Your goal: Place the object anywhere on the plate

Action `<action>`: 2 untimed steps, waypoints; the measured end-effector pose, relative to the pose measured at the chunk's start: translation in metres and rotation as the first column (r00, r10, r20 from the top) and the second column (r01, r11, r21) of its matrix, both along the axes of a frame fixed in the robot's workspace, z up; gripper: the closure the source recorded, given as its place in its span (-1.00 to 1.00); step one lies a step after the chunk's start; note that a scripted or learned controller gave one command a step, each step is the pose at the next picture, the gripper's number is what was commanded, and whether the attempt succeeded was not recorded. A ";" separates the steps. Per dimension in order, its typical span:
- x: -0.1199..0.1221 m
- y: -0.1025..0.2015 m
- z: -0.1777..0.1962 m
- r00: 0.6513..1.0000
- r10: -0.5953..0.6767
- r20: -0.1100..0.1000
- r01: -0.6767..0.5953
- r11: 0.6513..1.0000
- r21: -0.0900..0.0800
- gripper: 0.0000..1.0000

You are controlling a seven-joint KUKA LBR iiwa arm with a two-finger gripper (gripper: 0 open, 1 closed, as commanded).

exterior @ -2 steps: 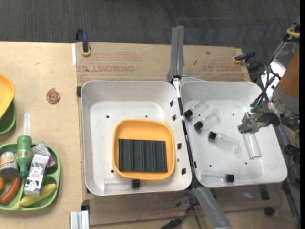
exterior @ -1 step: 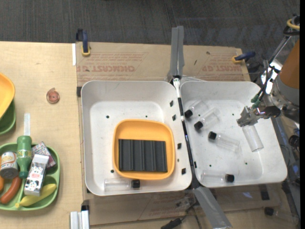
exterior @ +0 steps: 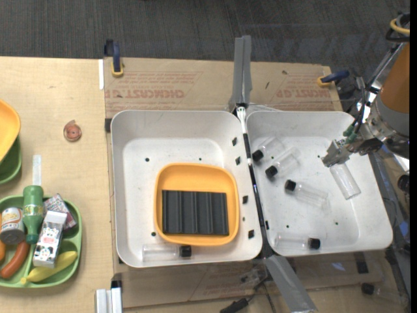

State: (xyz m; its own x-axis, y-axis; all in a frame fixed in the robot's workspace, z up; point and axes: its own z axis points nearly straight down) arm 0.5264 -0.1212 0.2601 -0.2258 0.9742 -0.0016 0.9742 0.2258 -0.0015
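Gripper (exterior: 339, 154): over right bin (exterior: 365, 235), finger spread cannot be told, nothing seen held | Vials (exterior: 305, 193): loose in right bin, awaiting pickup | Plate (exterior: 195, 175): left bin, rack (exterior: 195, 212) on it, target

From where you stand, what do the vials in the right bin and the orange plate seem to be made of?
The vials look like clear plastic or glass with black caps: the white bin shows through their bodies. The orange plate looks like smooth moulded plastic with an even colour and rounded rim; its dark ribbed insert is matte, possibly rubber.
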 end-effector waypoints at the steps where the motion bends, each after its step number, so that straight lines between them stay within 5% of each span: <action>1: -0.041 -0.028 -0.037 0.999 0.052 -0.002 -0.052 0.999 0.002 1.00; 2: -0.048 -0.053 0.010 0.998 0.065 0.001 -0.065 0.998 0.000 1.00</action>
State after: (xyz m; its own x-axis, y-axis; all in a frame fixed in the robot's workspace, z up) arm 0.4783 -0.1738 0.2699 -0.2885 0.9575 -0.0016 0.9575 0.2885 -0.0001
